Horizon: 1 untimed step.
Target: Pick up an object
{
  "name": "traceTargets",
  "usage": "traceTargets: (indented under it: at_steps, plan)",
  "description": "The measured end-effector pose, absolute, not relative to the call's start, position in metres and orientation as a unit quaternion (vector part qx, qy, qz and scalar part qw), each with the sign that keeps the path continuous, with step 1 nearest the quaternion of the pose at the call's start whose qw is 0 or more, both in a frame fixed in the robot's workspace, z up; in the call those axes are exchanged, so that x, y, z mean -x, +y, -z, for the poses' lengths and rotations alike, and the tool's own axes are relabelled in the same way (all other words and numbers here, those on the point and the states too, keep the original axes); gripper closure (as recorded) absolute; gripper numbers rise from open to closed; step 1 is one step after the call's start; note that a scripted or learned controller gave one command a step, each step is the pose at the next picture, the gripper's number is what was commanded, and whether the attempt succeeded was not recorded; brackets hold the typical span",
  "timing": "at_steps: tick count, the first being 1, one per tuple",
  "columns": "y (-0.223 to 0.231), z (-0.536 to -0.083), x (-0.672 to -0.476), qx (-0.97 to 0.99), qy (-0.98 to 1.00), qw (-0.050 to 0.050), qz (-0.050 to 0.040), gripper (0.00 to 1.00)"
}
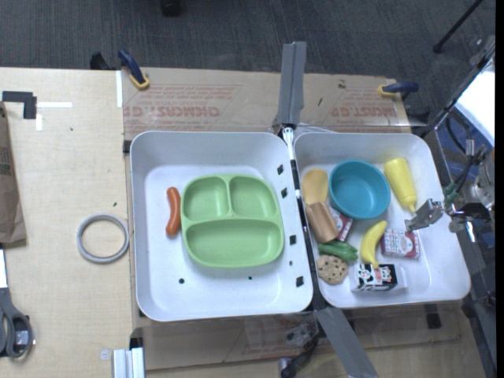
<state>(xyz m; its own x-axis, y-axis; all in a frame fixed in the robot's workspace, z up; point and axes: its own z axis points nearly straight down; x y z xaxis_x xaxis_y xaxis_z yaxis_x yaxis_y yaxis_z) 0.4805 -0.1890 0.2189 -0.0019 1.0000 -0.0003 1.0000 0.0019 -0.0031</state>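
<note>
The gripper (429, 213) hangs beside the crowded right bin (445, 278) — its grasp state cannot be told — where a descent risks nudging the red carton (400, 245) against the banana (372, 242).

The arm (480, 195) is cut off by the right edge. The scissors (12, 333) and paper bag (9, 187) are cut by the left edge. The sandwich (321, 220) is partly hidden by the bowl (359, 189). The carton's (375, 276) print cannot be read.

Two shallow white plastic bins: left bin (150, 235), right bin (441, 278). One green three-compartment plate (232, 220), one orange toy sausage (172, 212), one blue round bowl (359, 189). One yellow toy banana (372, 242), one round chocolate-chip cookie (331, 269).
</note>
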Motion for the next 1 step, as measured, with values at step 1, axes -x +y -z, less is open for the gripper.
traceTargets:
  at_steps: [1]
  plan:
    - [-0.1858,-0.1101,-0.5971,0.742,-0.670,-0.010,0.0052,0.00]
